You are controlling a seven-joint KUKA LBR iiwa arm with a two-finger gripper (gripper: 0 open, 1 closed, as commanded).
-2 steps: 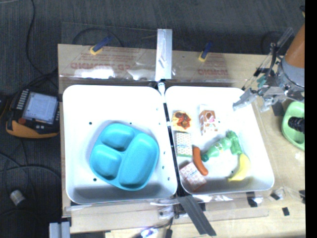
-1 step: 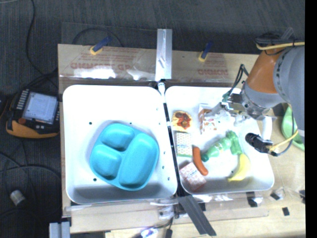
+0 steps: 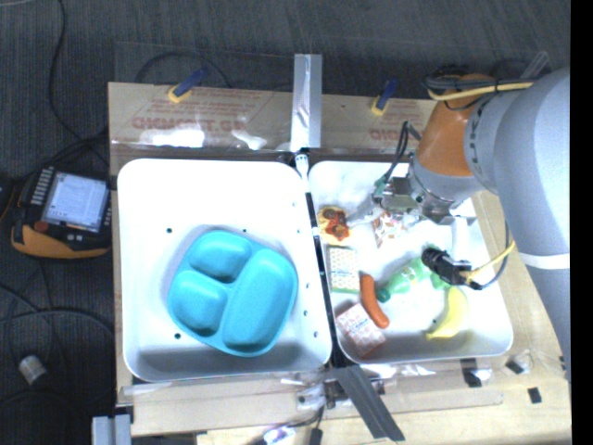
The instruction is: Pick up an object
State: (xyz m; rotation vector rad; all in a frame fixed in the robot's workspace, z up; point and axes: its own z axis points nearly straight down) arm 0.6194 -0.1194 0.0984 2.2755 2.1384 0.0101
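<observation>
The gripper (image 3: 397, 208) hangs low over the back of the right bin (image 3: 496, 336), its grey arm and orange band reaching in from the right. Right under it lies a small white-and-red packet (image 3: 389, 227). Toward the bin's front lie an orange carrot-like stick (image 3: 373, 301), a green item (image 3: 405, 280), a yellow banana (image 3: 450, 316) and a white-and-red box (image 3: 358, 328). A red-and-yellow piece (image 3: 334, 222) and a pale card (image 3: 342, 270) lie along the bin's left wall. Whether anything sits between the fingers is hidden.
The left bin (image 3: 139, 248) holds a blue divided plate (image 3: 233, 290). A black connector with a yellow cable (image 3: 447, 265) hangs off the arm over the right bin. A handheld device (image 3: 69, 207) lies left of the bench.
</observation>
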